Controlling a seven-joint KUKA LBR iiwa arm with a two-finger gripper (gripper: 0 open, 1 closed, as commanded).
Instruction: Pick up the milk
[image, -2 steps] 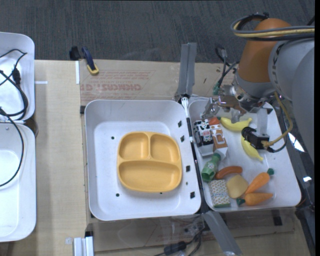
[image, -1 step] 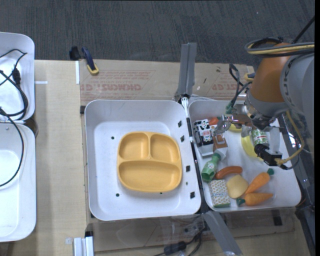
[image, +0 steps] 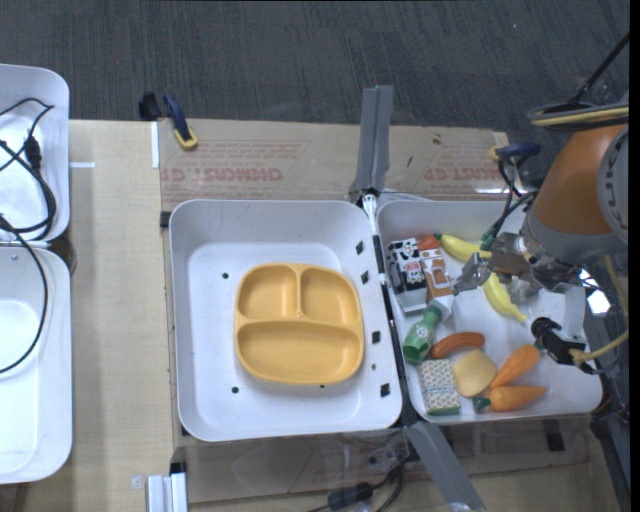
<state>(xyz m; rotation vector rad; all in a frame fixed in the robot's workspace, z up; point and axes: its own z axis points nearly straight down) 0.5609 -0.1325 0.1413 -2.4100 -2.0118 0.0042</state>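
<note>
Pale wooden tabletop (image: 110, 300) carries two shallow white bins side by side: the left bin (image: 200, 330) holds a yellow divided plate (image: 299, 324), and the right bin (image: 585, 395) holds a heap of toy food. Toward the upper left of that right bin lies the milk (image: 406, 265), a small black-and-white carton, just beside an orange-and-white box (image: 437, 274), with a green bottle (image: 421, 331), a sausage (image: 458, 343), bananas (image: 505, 300) and carrots (image: 517, 382) lower in the bin. From the right of the frame the arm (image: 580, 185) hangs its end effector (image: 483, 272) over the bananas, right of the milk and apart from it, its two fingers slightly parted with nothing between them.
</note>
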